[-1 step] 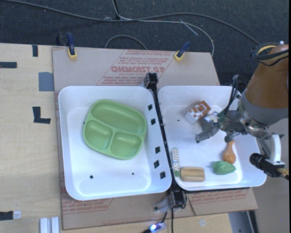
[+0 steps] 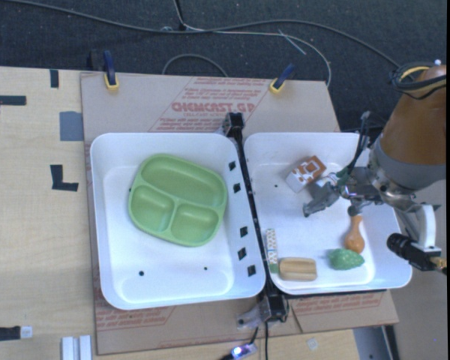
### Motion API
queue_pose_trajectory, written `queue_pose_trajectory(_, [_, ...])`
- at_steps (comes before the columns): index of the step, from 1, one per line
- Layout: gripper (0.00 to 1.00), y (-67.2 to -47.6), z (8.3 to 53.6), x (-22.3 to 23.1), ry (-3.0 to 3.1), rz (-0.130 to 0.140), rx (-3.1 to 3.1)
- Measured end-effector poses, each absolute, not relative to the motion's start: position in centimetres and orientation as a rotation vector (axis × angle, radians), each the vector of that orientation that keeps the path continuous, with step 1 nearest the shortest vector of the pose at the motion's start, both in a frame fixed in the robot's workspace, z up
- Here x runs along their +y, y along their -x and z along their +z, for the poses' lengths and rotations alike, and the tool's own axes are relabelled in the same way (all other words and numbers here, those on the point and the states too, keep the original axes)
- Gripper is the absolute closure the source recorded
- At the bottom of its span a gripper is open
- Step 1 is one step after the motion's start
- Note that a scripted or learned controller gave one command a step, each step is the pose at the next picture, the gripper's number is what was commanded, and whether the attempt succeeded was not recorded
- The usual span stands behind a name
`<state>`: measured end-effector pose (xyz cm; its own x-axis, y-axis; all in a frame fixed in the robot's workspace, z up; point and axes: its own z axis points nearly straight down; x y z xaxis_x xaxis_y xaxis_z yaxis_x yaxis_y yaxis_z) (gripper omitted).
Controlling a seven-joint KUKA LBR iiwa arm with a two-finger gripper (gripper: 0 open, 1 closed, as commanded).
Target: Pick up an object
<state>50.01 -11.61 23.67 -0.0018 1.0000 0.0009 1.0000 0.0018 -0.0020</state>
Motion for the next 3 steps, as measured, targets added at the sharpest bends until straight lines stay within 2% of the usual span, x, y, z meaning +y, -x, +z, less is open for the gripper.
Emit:
queue_pose_trajectory(1, [0.00,-50.5,17.5,-11.3,2.215,0.008,-2.218])
queue_pose_trajectory(3, [0.00,-50.1,8.3,-11.1,2.224,0.003,-2.222])
